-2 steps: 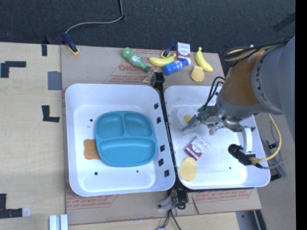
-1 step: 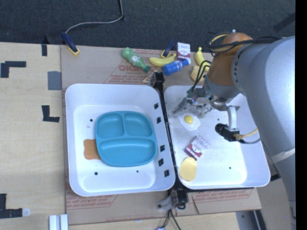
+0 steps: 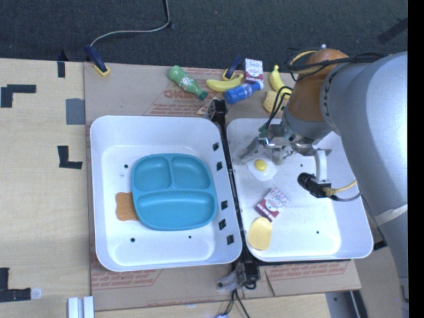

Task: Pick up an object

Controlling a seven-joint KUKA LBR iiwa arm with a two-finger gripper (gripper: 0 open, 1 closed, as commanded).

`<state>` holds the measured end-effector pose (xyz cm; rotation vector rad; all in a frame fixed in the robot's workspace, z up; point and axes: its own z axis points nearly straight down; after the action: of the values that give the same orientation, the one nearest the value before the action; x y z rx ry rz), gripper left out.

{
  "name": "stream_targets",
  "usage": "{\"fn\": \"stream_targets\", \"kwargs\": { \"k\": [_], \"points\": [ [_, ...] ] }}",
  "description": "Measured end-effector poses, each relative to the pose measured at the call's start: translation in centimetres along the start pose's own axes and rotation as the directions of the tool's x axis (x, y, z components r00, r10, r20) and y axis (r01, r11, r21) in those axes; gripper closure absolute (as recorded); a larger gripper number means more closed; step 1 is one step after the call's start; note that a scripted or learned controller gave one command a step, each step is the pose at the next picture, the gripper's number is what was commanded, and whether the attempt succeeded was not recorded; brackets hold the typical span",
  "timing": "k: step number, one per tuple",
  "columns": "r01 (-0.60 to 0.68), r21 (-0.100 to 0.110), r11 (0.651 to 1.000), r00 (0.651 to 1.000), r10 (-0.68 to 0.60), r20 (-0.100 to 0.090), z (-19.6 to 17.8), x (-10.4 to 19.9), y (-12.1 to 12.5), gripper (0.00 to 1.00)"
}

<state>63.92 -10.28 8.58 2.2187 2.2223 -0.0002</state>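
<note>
The arm (image 3: 358,105) enters from the right of the frame and reaches down into the right bin (image 3: 344,244); the jaws (image 3: 270,150) sit in the upper left part of that bin, directly above a fried-egg toy (image 3: 262,167), and whether they are released or clenched cannot be told; no object is seen between them. Lower in the same bin lie a red-and-white packet (image 3: 271,204) and, near the bottom left corner, a pale yellow piece (image 3: 260,233). The left bin (image 3: 106,244) holds a blue divided plate (image 3: 174,191) with an orange piece (image 3: 124,206) touching its left edge. On the bench (image 3: 40,177) above the bins lie a green bottle (image 3: 187,82), a banana (image 3: 224,83) and a blue bottle (image 3: 240,93).
</note>
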Motion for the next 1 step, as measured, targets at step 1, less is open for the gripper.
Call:
{"fn": "stream_targets", "kwargs": {
  "k": [1],
  "points": [
    [0.000,-0.005,1.000,1.000,0.000,0.002,-1.12,-0.05,0.13,1.00]
  ]
}}
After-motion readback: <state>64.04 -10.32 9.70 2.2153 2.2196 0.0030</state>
